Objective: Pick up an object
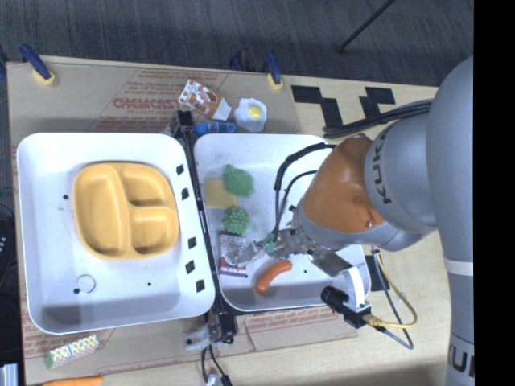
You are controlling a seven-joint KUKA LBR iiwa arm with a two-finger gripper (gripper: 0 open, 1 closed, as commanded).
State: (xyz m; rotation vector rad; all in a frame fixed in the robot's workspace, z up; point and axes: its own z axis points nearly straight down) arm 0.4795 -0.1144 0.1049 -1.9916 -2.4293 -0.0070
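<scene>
My gripper [276, 244] is low in the right bin [265, 147], under the orange band of the arm. The wrist hides most of it. Just left of it lies a clear wrapper with a red label [233, 252]. An orange sausage-shaped toy [273, 274] lies just below it near the bin's front wall. Further up the bin are a small green leafy toy [234, 219], a larger green one [238, 181] and a yellow block [216, 192].
The left bin [48, 296] holds a yellow divided tray [126, 209]. Behind the bins on the cardboard lie a snack packet [198, 96], a white and yellow egg toy [251, 112] and a blue item [213, 127]. Cables trail at the right front.
</scene>
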